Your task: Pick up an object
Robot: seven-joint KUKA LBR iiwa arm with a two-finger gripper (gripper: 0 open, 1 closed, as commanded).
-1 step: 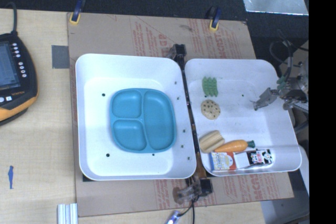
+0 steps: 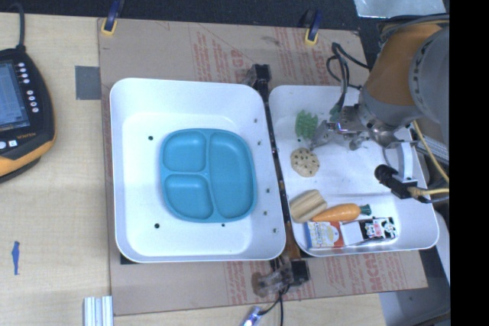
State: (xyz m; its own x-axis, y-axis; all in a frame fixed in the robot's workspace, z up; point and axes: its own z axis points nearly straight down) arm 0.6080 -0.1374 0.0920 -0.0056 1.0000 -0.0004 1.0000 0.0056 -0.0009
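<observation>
Nothing is lifted yet: the jaws [image 2: 327, 130] sit low in the right bin [image 2: 412, 237], beside the green toy [image 2: 306, 123] at its 11 o'clock; whether they are open or closed I cannot tell. Cookie [image 2: 305, 162], bread [image 2: 307, 204], carrot [image 2: 340, 213] lie untouched

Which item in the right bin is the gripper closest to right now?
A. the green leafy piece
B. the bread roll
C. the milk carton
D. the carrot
A. The gripper sits at the far end of the right bin, right beside the green leafy piece, while the carrot, the milk carton and the bread roll lie along the bin's near edge.
</observation>
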